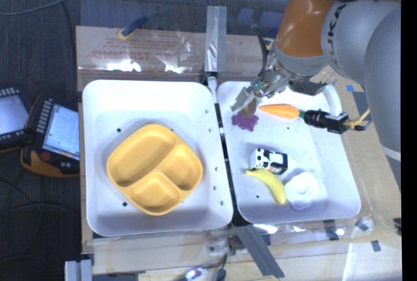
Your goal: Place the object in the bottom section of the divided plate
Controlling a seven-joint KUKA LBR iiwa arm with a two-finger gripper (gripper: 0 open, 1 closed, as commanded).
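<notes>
Reaching in from the right, the grey arm (365,32) with its orange band leans over the far end of the right bin (339,201), and its pincer (245,101) hangs low just above a small purple object (246,120) that lies on the bin floor near the left wall. How far apart the pincer tips stand cannot be told at this size; nothing is seen between them, and the purple object rests below them rather than in their hold. Just to the right of the purple object lies an orange carrot (280,111), set crosswise. Nearer the front of the same bin sit a black-and-white cow-patterned piece (270,160), a yellow banana (269,183) touching its lower edge, and a white rounded item (301,187) just beside the banana. The left bin (104,97) holds the yellow divided plate (154,169), turned at a slant, with its three sections bare. Both bins rest side by side on the counter (163,45), and a handheld pendant (49,139) lies on the floor to the left.
</notes>
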